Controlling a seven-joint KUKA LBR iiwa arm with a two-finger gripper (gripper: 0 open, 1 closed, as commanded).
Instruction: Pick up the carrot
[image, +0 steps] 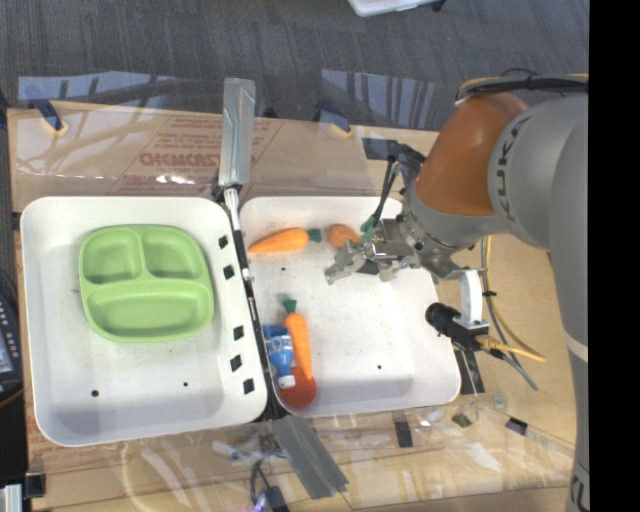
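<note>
Two shallow white bins sit side by side at frame centre. The left bin (60, 330) holds a green divided plate (147, 280) with three compartments, lying flat in the bin's upper half; nothing shows in its compartments. The right bin (400, 370) holds several items. One carrot (280, 241) lies on its side near the bin's upper left corner, orange body pointing left, green stub to the right. A second carrot (299, 350) lies roughly lengthwise along the bin's left wall in the lower left, green top upward in the frame, with a small blue-and-white object (281, 355) touching its left side. A rounded orange item (342, 235) sits just right of the first carrot's green end, partly hidden by the gripper hardware; its kind cannot be determined. The gripper (345, 265) hangs over the upper middle of the right bin, fingers pointing left and down, spread apart with nothing between them; it is near the upper carrot but not touching it. The grey arm (540, 180) with its orange band (470, 160) enters from the right of the frame. The bins rest on a brown bench (120, 150) covered with clear plastic sheeting; a grey strip (237, 130) runs up from the gap between the bins. Dark grey carpet (150, 40) fills the top of the frame.
</note>
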